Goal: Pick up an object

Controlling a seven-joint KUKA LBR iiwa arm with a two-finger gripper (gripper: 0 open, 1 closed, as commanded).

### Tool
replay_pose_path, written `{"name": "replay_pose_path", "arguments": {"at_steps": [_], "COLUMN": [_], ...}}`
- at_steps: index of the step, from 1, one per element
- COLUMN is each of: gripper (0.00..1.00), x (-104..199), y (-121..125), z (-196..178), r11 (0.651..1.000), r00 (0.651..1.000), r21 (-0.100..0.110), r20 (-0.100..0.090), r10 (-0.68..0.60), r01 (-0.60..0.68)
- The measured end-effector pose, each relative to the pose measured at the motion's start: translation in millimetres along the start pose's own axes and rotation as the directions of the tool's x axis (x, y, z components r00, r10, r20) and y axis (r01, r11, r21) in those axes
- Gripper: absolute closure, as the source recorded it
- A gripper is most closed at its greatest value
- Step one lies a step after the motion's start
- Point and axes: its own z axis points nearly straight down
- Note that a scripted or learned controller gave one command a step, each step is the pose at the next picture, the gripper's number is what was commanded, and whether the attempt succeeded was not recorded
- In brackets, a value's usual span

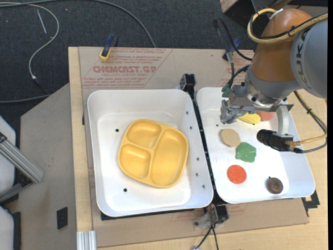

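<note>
Grey end effector (230,114) low over right bin (302,184), grip state unclear, beside yellow piece (250,119), above tan piece (229,137)

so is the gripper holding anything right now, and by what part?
Cannot tell. The gripper sits low in the right bin, between the tan piece and the yellow piece; nothing visibly held.

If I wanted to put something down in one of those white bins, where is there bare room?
The left bin has bare floor all around the yellow divided plate, widest along its far side. The right bin is crowded: tan piece, green piece, red disc and brown piece lie close, under the arm. Its near-left corner, beside the red disc, is bare.
</note>
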Motion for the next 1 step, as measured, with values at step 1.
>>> {"name": "replay_pose_path", "arguments": {"at_steps": [1], "gripper": [1.0], "x": [55.7], "y": [20.5], "z": [-10.3], "r11": [1.0], "r00": [1.0], "r21": [-0.006], "r20": [0.0], "r10": [-0.001], "r01": [0.001]}}
